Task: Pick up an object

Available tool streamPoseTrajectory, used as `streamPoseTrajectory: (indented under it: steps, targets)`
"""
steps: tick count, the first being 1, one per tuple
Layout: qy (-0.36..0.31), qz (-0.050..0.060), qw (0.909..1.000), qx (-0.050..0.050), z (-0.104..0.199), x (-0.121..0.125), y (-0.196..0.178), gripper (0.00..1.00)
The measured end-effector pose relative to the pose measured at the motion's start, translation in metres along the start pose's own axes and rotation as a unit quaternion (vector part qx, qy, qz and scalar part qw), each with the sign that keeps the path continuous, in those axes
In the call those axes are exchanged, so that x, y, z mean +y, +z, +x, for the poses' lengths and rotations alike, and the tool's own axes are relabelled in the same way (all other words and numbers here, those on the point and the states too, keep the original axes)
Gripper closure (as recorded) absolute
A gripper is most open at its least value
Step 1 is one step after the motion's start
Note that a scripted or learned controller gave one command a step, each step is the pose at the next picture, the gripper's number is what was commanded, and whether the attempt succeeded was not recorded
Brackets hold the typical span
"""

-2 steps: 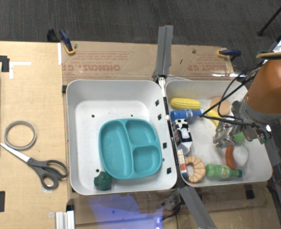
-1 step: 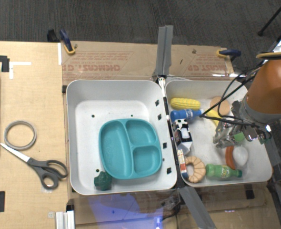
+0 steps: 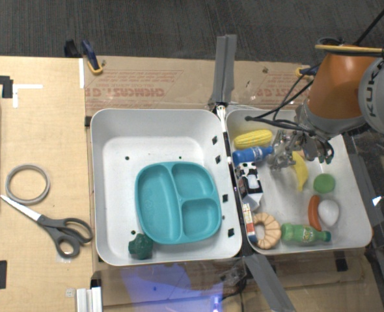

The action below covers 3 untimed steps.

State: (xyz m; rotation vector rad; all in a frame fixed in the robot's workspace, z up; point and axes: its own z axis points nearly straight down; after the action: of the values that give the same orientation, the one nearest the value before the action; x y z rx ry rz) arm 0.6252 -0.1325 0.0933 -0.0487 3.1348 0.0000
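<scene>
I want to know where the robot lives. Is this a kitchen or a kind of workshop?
Most likely a robot lab or workshop, not a kitchen. The arm reaches over two white bins of toy food, like a plastic corn cob, set on a cardboard-covered bench with scissors and tape.

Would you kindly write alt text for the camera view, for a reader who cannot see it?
A grey and orange robot arm lowers its end effector into the right bin, beside a toy banana and corn cob. The left bin holds a teal divided plate; scissors lie on the bench.
</scene>
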Motion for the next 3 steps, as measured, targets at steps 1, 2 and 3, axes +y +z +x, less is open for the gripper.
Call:
streamPoseTrajectory:
  steps: [1,2,3]
  targets:
    - [-0.001,0.001,1.0,-0.003,-0.002,0.0,-0.011,1.0]
    - [0.175,0.001,0.9845,0.0,-0.017,0.02,0.0,1.0]
    - [0.193,0.001,0.9813,0.0,-0.012,-0.053,-0.194,1.0]
